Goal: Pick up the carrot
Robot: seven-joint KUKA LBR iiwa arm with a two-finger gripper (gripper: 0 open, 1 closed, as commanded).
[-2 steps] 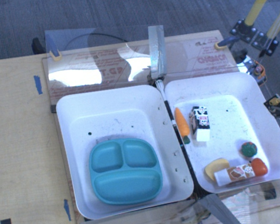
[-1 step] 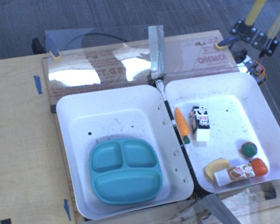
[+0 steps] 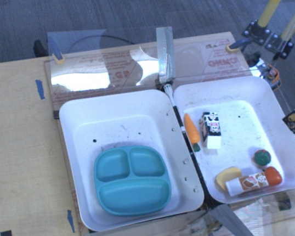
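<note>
Carrot [image 3: 191,129] at R bin [image 3: 281,121] left wall, beside milk carton [image 3: 212,128], teal tray [image 3: 131,180] in L bin, hand state can't tell

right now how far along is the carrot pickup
Nothing looks done yet. The carrot lies flat on the floor of the right bin, close to its left wall, beside a small milk carton. Nothing is in hand: no arm reaches over either bin. All of the job is left: come in over the right bin, close on the carrot and lift it. The teal tray in the left bin plays no part.
</note>
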